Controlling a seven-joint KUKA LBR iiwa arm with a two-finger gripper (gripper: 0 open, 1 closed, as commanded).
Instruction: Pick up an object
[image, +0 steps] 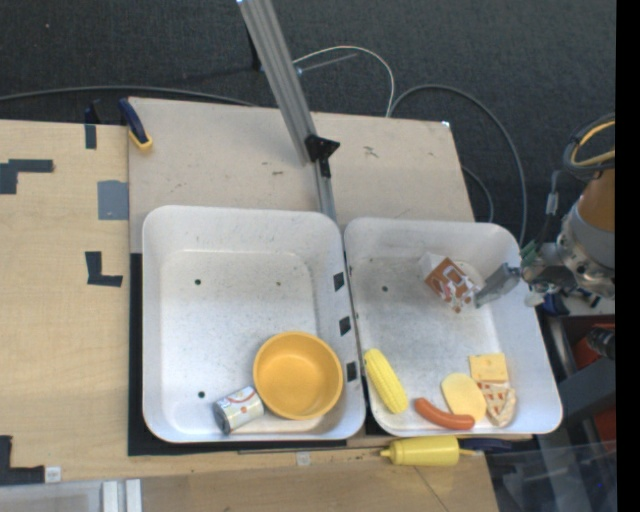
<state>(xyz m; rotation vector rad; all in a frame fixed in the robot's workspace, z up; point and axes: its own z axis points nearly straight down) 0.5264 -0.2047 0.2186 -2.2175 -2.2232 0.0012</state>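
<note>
A yellow mustard bottle lies on its side on the bench, just past the near edge of the right bin. Inside that bin, along the near side, sit a red hot dog, a yellow corn cob, a pale yellow chip-like piece, a pizza slice and an orange cheese block. In the left bin, a small can lies on its side, touching a yellow bowl that stands upright. Farther back in the right bin is a small red and white box, maybe a snack pack; it is hard to tell. The gripper is just beside this box, on its right. I cannot tell how the gripper is set. The arm reaches in from the right.
</note>
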